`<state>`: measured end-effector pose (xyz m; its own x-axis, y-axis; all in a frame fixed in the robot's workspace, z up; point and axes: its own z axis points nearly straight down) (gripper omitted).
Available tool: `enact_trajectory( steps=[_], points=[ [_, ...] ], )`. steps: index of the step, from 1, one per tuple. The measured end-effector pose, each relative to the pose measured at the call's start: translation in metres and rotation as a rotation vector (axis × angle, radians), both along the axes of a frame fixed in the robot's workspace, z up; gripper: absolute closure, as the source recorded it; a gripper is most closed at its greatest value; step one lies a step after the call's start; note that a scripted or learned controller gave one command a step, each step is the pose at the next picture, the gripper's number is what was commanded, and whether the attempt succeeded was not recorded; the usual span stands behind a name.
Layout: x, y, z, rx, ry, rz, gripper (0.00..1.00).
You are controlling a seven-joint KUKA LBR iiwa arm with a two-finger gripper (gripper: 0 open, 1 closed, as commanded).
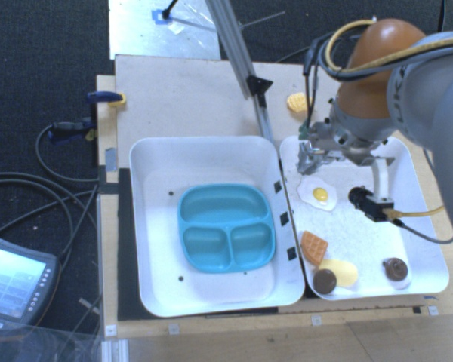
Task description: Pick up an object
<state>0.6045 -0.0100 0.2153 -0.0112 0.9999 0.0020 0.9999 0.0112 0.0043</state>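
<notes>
Two shallow white plastic bins sit side by side on the pale board surface (pixel 189 96). The left bin (pixel 155 277) contains one item: a light blue three-compartment plastic tray (pixel 226 227), resting near its centre, each compartment bare. The right bin (pixel 423 232) contains five loose items: one toy fried egg with a yellow yolk (pixel 318 195) at its 10 o'clock area; one orange waffle-patterned square piece (pixel 314 246) toward 7 o'clock; one pale yellow oval piece (pixel 342 272) just below it; one dark brown round piece (pixel 324 281) touching the yellow oval at its lower left; and one second dark brown round piece (pixel 395 269) at 5 o'clock, well apart from the rest. One further orange-yellow ridged round piece (pixel 297 102) lies outside both bins on the surface, beyond the right bin at 12 o'clock. The gripper (pixel 311 159) hangs over the upper left part of the right bin, just above the fried egg; whether it is spread or pressed together cannot be told, as the wrist housing and cabling obscure it, and nothing is seen held. The arm covers the right bin's upper portion.
</notes>
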Motion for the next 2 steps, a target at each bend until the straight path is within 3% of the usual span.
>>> enact_trajectory(
  steps=[1, 2],
  points=[
    [0.018, 0.051, -0.002, 0.001, 0.001, 0.0, 1.0],
    [0.017, 0.098, 0.005, 0.001, 0.002, 0.0, 1.0]
  ],
)
